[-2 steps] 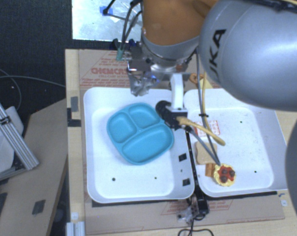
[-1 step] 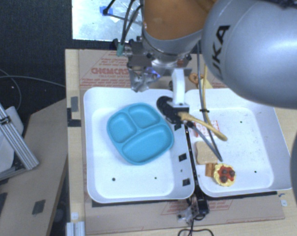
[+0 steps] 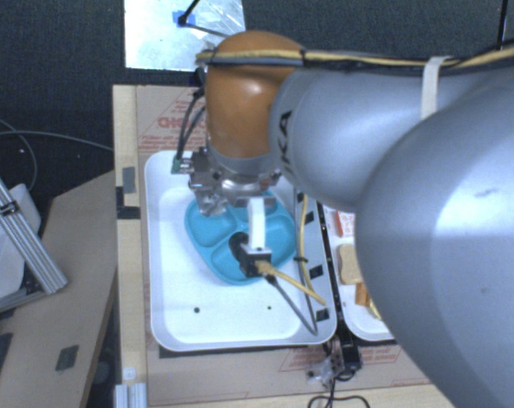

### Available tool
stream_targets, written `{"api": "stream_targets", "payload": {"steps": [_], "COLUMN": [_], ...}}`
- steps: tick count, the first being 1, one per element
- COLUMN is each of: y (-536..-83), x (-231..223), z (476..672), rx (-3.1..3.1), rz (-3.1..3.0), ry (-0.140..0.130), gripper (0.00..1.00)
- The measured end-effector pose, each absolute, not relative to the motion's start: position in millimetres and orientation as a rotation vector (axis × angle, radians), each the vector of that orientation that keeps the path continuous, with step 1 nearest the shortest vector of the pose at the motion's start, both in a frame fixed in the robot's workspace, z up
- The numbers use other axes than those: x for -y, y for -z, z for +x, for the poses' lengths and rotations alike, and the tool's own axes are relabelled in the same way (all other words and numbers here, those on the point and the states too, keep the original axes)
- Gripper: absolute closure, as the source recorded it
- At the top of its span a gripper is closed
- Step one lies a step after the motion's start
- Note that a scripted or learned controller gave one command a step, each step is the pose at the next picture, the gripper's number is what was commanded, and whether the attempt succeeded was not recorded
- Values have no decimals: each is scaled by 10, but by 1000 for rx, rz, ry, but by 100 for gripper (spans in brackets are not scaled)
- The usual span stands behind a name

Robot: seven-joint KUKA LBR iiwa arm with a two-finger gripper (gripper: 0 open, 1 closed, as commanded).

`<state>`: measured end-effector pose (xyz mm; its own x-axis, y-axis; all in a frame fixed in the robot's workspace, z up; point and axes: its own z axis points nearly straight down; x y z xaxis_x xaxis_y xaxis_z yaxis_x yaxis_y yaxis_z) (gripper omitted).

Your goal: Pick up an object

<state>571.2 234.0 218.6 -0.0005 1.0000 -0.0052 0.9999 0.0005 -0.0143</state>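
Observation:
A blue, rounded plastic dish [image 3: 218,245] lies in the left white bin [image 3: 180,313], near its middle. My arm reaches in from the right and its orange-banded wrist hangs straight over the dish. The gripper [image 3: 212,204] points down at the dish's upper left part, and the wrist body hides its tips. A white piece and a black connector on the wrist overlap the dish's right side.
The right bin [image 3: 367,325] shows a sliver beside the arm, with tan and orange items [image 3: 352,266] in it. A yellow cable [image 3: 295,286] trails from the wrist across the left bin's right rim. Cardboard lies under both bins.

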Motion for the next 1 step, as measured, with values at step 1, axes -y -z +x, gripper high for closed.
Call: {"api": "stream_targets", "payload": {"steps": [1], "y": [-2674], "x": [-1765], "z": [5027], "rx": [2219], "rz": [-2224], "ry": [1], "gripper": [100]}}
